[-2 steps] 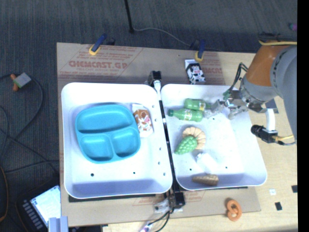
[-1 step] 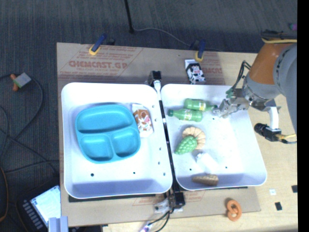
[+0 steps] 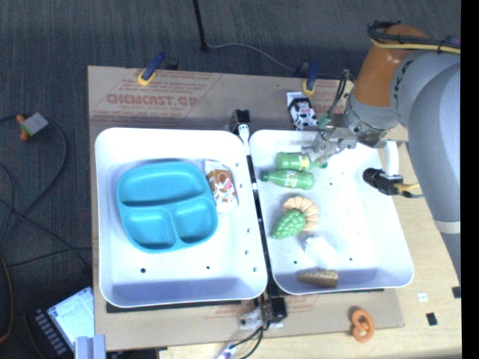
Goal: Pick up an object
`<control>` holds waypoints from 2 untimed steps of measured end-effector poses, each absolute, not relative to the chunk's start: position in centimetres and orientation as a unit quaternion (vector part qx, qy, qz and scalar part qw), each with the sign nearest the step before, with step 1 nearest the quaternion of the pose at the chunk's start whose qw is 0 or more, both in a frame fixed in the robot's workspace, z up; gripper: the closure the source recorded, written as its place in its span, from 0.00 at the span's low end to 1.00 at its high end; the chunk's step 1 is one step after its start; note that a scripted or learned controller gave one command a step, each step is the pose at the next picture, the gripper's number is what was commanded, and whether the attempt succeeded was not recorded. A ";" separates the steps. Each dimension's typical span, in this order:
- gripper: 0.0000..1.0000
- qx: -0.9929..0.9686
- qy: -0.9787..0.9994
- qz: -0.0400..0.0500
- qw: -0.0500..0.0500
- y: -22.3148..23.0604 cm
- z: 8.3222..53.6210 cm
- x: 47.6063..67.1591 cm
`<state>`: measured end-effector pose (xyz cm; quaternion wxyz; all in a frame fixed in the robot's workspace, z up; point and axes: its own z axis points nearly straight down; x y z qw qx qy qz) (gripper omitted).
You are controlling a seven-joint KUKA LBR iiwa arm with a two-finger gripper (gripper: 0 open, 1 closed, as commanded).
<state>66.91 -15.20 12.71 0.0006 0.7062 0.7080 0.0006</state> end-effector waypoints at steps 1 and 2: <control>1.00 0.706 0.708 0.000 0.001 -15.3 13.7 66.9; 1.00 0.706 0.708 -0.001 0.002 -15.3 14.7 66.9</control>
